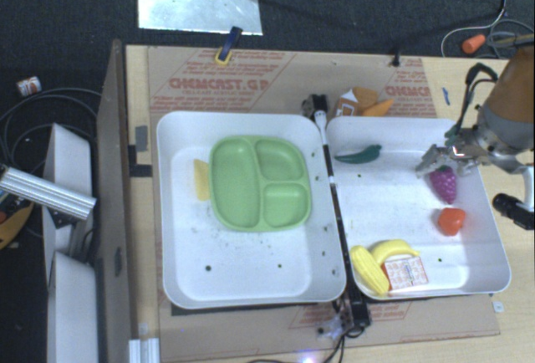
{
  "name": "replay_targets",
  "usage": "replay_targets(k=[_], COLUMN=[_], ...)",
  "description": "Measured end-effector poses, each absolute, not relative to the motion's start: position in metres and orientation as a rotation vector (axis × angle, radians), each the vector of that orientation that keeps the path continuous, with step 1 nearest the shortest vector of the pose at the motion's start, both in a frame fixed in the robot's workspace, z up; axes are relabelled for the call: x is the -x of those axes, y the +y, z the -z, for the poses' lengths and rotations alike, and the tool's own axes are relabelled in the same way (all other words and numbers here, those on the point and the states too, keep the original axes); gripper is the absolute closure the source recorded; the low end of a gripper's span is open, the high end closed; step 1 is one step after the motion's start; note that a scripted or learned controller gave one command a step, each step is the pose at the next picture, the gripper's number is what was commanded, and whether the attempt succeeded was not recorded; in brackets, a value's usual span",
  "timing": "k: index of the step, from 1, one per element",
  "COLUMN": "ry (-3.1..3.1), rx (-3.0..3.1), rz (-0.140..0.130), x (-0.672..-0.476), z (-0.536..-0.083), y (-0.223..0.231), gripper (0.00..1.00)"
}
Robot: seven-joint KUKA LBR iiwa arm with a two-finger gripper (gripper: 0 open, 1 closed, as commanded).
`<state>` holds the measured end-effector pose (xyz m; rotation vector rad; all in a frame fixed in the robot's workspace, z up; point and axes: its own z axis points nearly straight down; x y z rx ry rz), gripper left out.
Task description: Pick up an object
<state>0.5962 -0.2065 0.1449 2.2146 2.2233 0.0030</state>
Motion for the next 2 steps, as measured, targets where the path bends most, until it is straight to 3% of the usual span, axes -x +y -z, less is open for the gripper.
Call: replay_targets(k=[1,2], ry=[2.221,2.223], rx=[-2.218,-2.215], rz=[0.000,-0.003], x=[-0.579,-0.589], z=[-0.155,-0.151], y=[-0.207,-0.207], gripper=[0.00,0.00])
